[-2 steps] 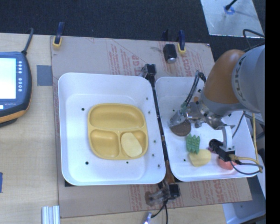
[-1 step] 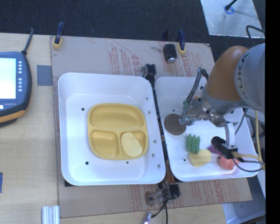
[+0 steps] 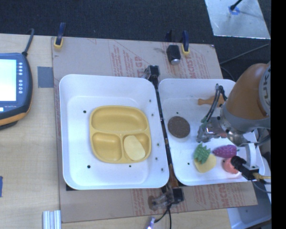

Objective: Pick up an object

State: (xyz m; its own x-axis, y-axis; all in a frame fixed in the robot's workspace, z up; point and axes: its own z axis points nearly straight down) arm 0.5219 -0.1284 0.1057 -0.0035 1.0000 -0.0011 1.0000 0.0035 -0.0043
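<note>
The claw (image 3: pixel 206 133) hangs over the right bin (image 3: pixel 188 92), its grip state impossible to tell. Below it, a spiky green toy (image 3: pixel 201 152) lies on a yellow piece (image 3: pixel 207 164), beside a bumpy purple toy (image 3: pixel 224 151).

Small toys (image 3: pixel 214 154) clustered in right bin (image 3: pixel 181 175): green, yellow, purple, red.
</note>
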